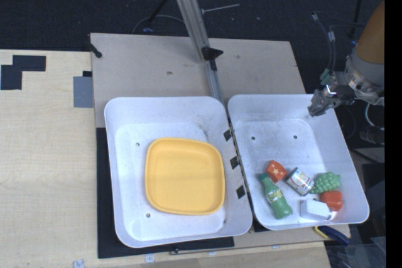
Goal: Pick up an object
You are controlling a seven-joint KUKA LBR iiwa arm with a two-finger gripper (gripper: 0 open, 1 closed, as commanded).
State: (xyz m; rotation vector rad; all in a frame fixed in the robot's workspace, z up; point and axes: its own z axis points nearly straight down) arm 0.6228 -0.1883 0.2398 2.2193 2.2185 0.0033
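My gripper (318,103) hangs over the far right corner of the right bin (276,116), well away from the objects. Near that bin's front edge lies a cluster: a green bottle (276,196), a small red carton (276,171), a silver can (300,181), a bunch of green grapes (326,182), a red tomato-like piece (333,199) and a white block (314,209). Nothing shows between the fingers.
A yellow plate (184,175) fills the middle of the left bin (122,122). A metal rail (196,16) runs from the back down to the gap between the bins. The arm's orange band (377,34) is at the right edge.
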